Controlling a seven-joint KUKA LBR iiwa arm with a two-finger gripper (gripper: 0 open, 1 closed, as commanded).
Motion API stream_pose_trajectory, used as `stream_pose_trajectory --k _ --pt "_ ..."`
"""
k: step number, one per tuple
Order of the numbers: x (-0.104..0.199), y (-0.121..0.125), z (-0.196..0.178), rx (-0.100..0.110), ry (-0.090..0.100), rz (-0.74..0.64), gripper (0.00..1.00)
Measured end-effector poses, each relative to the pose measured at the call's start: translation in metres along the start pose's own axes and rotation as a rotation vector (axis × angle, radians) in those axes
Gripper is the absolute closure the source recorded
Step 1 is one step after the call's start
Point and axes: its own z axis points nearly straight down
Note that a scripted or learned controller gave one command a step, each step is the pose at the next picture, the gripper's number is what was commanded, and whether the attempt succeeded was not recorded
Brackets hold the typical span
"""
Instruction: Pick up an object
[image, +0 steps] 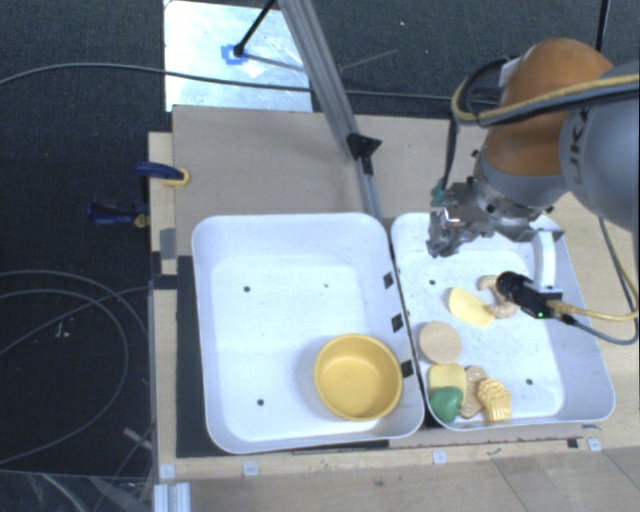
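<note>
My gripper (443, 243) hangs over the back left part of the right bin (585, 385), under the grey and orange arm (545, 110). Nothing shows in it. In front of it on the bin floor lie a pale yellow wedge (468, 306), a tan disc (440, 342), a small tan curled piece (490, 286), a yellow and green piece (447, 392) and a ridged yellow piece (493, 400). The nearest of these, the yellow wedge, sits a short way in front and to the right of the gripper.
The left bin (250, 250) holds a yellow bowl (357, 376) near its front right corner. A slanted grey pole (330, 80) crosses the board behind the bins. A black fitting with a yellow cable (525, 292) hangs off the arm over the right bin.
</note>
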Motion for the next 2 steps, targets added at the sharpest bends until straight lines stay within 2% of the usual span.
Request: stream_pose_trajectory --k 2 --pt "0.106 0.023 0.027 -0.002 0.0 0.0 1.0"
